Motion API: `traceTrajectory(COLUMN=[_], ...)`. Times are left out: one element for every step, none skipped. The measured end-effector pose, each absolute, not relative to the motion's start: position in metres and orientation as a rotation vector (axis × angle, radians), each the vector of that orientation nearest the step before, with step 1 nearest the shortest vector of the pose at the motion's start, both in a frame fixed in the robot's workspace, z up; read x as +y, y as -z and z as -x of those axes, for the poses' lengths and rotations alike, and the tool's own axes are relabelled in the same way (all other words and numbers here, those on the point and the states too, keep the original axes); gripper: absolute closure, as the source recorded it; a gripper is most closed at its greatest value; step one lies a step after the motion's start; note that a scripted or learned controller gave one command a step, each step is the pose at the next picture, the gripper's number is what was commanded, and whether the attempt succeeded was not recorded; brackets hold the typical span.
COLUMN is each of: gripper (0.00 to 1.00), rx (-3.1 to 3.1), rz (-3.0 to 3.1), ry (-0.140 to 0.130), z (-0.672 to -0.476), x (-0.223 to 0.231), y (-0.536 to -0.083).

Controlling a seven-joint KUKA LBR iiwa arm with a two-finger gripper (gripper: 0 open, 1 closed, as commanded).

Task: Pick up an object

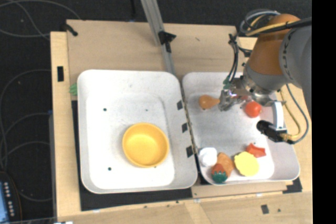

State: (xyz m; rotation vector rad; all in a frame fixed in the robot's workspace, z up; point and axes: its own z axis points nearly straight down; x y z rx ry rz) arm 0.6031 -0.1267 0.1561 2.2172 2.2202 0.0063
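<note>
Camera view: looks down at a slant on a tan tabletop (115, 44) carrying two shallow white bins side by side.
Surroundings: dark floor with loose cables at the left; a grey metal post (149, 2) slants down toward the seam between the bins.
Left bin (105, 92): holds a yellow bowl (145, 144), upright, toward its near right part.
Right bin (210, 123): a tan-orange lump (208, 102) lies near its far left; a red-orange ball (253, 108) lies further right; along the near edge sit a white ball (208, 155), an orange and green carrot-like toy (222, 167), a yellow disc (247, 164) and a small red piece (256, 150).
Arm (273, 55): reaches in from the right over the right bin.
Hand (227, 100): low, just beside the tan-orange lump, between it and the red-orange ball; whether it is open or closed cannot be told.
Hard to make out: contact between hand and lump; the lump's exact kind.
</note>
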Motion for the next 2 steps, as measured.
traceTrajectory(gripper=[1.0, 1.0], rx=[2.221, 2.223], rz=[-2.213, -2.212], ry=[-0.008, -0.007], z=[-0.6, -0.602], x=[-0.128, -0.129], y=[-0.22, -0.268])
